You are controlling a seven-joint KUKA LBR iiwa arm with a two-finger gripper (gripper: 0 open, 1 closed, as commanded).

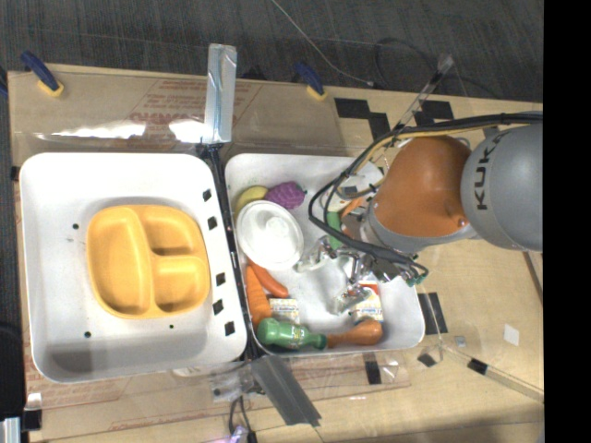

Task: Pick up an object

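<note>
Gripper (pixel 343 275) is low in the right bin (pixel 406 314), among the toys; can't tell whether anything is held. Just below it: small carton (pixel 367 302) and orange carrot (pixel 356 334). Green bottle (pixel 289 335) lies at near wall, w/ another carrot (pixel 261 285) and white bowl (pixel 270 233) to the left. Left bin (pixel 46 247) holds yellow divided tray (pixel 148 258).

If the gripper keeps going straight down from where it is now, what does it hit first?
Probably the small packet right below the gripper, by the carrot in the right bin; depth is unclear.
</note>
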